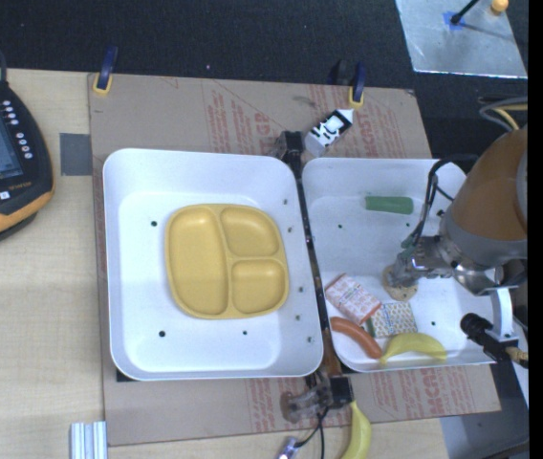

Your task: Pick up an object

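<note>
KUKA arm's gripper (403, 277) low in the right bin (348, 185) nr the counter's right edge, jaws' state can't be told, approach step judged underway w/ banana (415, 347), sausage (356, 338) & packet (352, 296) nr the bin's front edge; next: descend, close.

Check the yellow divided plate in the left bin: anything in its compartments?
Empty. The yellow divided plate lies flat in the left bin, and all three compartments show bare yellow surface.
</note>
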{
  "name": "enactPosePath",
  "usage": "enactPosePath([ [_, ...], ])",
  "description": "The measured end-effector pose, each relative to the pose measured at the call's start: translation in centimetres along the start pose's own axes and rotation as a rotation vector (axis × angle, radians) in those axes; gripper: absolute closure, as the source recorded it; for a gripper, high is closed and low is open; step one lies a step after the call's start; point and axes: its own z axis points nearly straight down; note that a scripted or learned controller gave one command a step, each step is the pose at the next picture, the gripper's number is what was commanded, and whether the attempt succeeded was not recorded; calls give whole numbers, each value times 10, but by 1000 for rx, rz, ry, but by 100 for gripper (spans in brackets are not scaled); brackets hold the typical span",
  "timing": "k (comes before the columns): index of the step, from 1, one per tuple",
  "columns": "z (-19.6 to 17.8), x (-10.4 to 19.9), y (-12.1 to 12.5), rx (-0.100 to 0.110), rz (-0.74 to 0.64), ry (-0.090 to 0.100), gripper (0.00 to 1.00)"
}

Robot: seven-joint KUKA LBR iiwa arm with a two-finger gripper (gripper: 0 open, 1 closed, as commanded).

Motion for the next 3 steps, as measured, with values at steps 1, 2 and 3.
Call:
enactPosePath([
  [1,0,0,0,0,-1,0,0],
  [2,-10,-1,0,0,-4,-2,100],
  [3,-10,-1,0,1,-6,-3,0],
])
